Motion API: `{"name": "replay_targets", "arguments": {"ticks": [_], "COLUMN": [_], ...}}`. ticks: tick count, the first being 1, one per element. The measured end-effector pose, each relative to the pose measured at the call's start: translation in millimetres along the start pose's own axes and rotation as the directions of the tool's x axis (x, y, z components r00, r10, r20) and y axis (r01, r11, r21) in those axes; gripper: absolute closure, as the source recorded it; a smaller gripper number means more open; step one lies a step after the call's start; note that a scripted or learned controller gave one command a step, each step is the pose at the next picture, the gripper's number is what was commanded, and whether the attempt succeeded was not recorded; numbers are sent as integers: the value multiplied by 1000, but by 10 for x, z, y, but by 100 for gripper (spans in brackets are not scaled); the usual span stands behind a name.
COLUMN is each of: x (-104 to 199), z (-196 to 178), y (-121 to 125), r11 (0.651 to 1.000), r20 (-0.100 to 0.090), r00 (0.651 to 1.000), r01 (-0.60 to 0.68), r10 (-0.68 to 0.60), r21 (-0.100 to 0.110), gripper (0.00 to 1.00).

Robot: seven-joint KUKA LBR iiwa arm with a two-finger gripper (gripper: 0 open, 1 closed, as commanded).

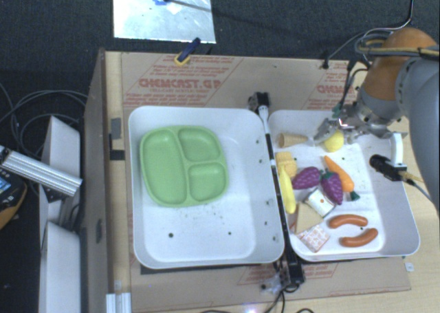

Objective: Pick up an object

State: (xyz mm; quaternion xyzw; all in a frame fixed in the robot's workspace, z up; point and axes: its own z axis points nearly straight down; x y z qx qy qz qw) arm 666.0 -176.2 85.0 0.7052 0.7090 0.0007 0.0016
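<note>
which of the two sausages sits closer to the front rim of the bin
The lower sausage, near the right bin's front corner. The other sausage lies just above it, further in, toward the purple grapes.

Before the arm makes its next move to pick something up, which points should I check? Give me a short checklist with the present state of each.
1. Hand is over the right bin: ok.
2. A target is near: the yellow lemon-like piece lies just under the hand: ok.
3. Piece is between the fingers: cannot tell.
4. Neighbours leave room: the cone-shaped piece and the carrot lie apart from it: ok.
5. Green divided plate in the left bin is out of the path: ok.
</note>
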Motion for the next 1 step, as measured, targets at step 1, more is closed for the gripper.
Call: {"name": "replay_targets", "arguments": {"ticks": [1], "x": [-3], "z": [-116], "y": [12], "r11": [1000], "r20": [2], "r00": [1000], "r01": [4], "r10": [-4], "r21": [-3], "gripper": [100]}}
